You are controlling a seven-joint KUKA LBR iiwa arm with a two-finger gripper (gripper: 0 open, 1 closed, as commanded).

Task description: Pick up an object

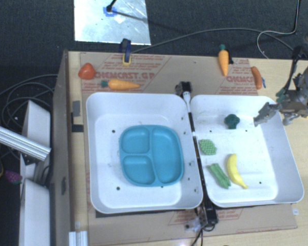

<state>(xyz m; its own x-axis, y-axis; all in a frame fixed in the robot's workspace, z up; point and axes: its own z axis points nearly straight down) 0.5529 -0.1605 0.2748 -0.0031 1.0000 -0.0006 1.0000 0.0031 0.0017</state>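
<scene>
So from where I'm standing, far off to the end effector's left sits the left bin [100, 109] with a blue divided plate [151, 155] lying flat in the middle of it. Behind that bin, on the cardboard of the counter [159, 68], there's a tomato-looking toy [86, 71] and an orange carrot [123, 84] lying crossways, both well away from the arm.

Moving over the divider into the right bin [285, 152]: a bumpy green round thing [207, 147] sits right by the divider, and just below it a green pod or cucumber [219, 175] lies on a slant, long axis running from upper left to lower right. Next to that is the yellow banana [235, 171], slanted the same way, stem end up, tip toward the bin's front wall. All three are well below and left of the end effector. The dark green broccoli-ish lump [232, 120] is the nearest piece, just to its left at about the same level, not touching.

The end effector [263, 115] hangs over the right bin's upper right part, by the right rim, with nothing between its fingers; can't tell if they're spread or closed. Plenty of bare white floor under it and toward the bin's right wall. Two more carrots [224, 60] [256, 77] lie on the counter behind.
</scene>
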